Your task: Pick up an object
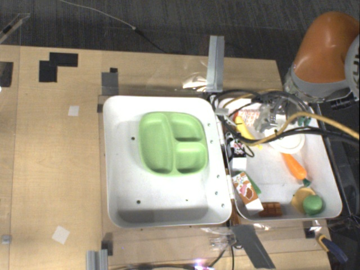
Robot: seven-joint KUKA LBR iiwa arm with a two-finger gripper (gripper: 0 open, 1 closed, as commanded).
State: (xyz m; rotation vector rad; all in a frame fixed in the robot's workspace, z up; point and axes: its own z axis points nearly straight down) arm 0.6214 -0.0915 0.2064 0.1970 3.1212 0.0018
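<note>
My gripper (263, 118) hangs low over the back left part of the right bin (332, 176), wrapped in black and yellow cables. Just left of it lies a white packet with red print (246, 117), with a yellow item (242, 129) beside that. A white round dish (292, 142) sits just in front of the gripper. Nearer the front lie an orange carrot (294, 167), a small printed carton (246, 187), a brown bar (273, 209), and a green ball (313, 205) beside a tan fruit (302, 194).
The left bin (121, 201) holds a green divided plate (172, 143). The arm's orange band (325, 44) stands over the back right corner. A grey post (215, 66) rises behind the bins, and clamps sit along the front edge.
</note>
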